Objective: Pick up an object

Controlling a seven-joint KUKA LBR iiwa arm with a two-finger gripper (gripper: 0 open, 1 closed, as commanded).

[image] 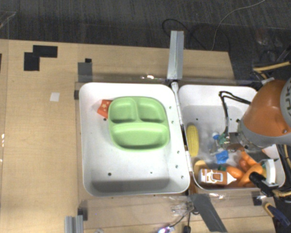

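Two bins: the left bin (92,144) holds a green tray (138,122); the right bin (203,98) holds the corn cob (192,138), its long axis running near-to-far along the left wall. Gripper (223,144) low over the clutter, its state impossible to tell. Best approach: descend straight down, closing across the cob's short axis.

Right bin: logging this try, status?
Gripper low in right bin, over blue item. Corn and carrots beside it. No grasp visible.
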